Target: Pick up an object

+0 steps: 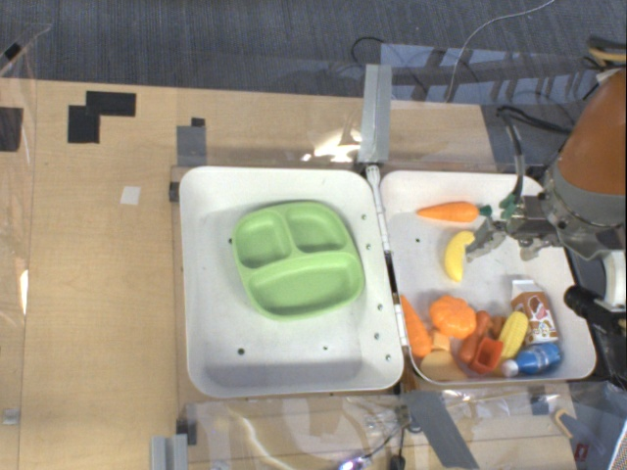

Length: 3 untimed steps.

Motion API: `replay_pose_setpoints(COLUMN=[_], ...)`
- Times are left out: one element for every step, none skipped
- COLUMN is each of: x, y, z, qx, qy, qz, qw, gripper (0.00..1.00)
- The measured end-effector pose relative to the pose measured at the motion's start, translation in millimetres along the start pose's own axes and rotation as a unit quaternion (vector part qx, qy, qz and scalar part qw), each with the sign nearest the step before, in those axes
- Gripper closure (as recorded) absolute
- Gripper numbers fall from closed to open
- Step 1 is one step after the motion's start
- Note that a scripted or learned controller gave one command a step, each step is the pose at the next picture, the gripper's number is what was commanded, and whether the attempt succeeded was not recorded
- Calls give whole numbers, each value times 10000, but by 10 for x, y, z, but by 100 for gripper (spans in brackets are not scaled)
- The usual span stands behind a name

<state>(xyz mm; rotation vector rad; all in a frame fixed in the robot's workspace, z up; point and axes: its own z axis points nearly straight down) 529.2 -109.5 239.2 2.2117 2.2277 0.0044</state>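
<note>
Pale wooden bench before dark grey carpet.

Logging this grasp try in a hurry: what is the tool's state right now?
Tool: over the right bin, beside the yellow banana; nothing seen between its fingers; open or shut cannot be told.

Single fixed camera above bench, slanted downward, both bins visible.

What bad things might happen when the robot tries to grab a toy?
1. The gripper sits right beside the yellow banana; it might nudge it away rather than catch it.
2. The orange carrot lies close above the banana and might get bumped.
3. The toys heaped in the right bin's lower corner touch each other, so grabbing there might drag neighbours.
</note>
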Motion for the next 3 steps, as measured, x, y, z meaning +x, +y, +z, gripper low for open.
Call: replay_pose_setpoints(x=[-107, -97, 320], y=[453, 477, 938], z=[1477, 1354, 493], qx=[-30, -64, -14], qy=[-10, -10, -4], qz=[-1759, -1766, -861], qw=[9844, 9843, 9963], gripper=[0, 100, 100])
